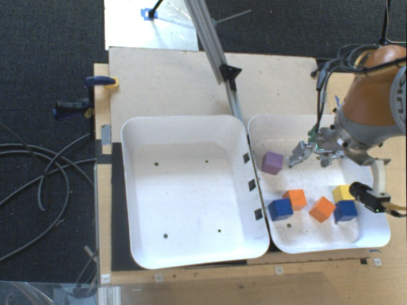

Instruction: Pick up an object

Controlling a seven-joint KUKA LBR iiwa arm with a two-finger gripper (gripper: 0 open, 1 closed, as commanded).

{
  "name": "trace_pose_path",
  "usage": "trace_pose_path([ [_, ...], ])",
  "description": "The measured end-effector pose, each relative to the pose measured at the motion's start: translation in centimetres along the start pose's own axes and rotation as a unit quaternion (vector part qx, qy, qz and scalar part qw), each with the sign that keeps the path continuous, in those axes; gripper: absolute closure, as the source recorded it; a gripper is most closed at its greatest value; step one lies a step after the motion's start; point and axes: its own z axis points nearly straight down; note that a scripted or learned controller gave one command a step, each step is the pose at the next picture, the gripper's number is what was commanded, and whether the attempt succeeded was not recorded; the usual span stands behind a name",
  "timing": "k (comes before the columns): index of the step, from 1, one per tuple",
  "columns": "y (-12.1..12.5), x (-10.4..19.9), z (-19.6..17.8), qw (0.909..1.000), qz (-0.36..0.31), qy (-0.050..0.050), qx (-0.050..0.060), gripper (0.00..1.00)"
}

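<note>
Six cubes lay in the right bin point(381, 237) as the gripper point(313, 152), fingers apart and unladen, hovered beside the purple cube point(272, 162), needing descent.

A pale wooden bench point(178, 84) sits on dark carpet point(44, 37). A blue clamp with a yellow tip point(95, 81) grips its left edge. Black cables point(38, 170) loop over the carpet on the left. A grey metal pole point(210, 33) slants across the top.
</note>
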Motion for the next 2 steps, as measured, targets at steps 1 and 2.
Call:
trace_pose_path([
  [1, -4.5, 0.2, 11.4, 1.0, 0.002, 0.0, 0.002, 0.0],
  [2, -4.3, 0.1, 10.0, 1.0, 0.0, 0.0, -0.002, 1.0],
])
